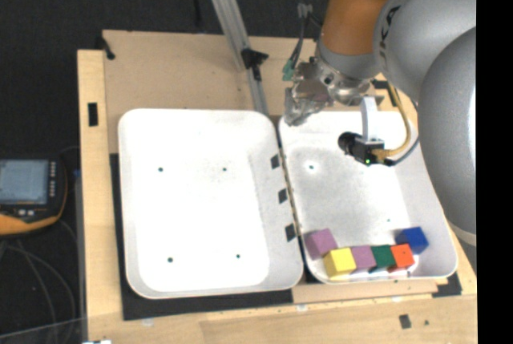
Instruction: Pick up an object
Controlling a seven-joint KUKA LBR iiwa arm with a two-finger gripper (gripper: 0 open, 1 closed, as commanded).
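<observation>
Blocks sit nearest us, bunched along the near wall of the right bin (353,198). Left bin (200,198) lies alongside, and the arm (433,38) hangs over the right bin's far corner, gripper (298,111) well apart from the cluster; whether it's released or clenched, cannot tell. Purple block (321,241), yellow block (340,261), blue block (413,238): likely light, stiff, smooth-sided. Purple stands freest, so pinch its flat sides.

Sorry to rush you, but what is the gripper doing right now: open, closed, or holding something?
Gripper: cannot be told; it sits over the far left corner of the right bin, away from the blocks.
</observation>
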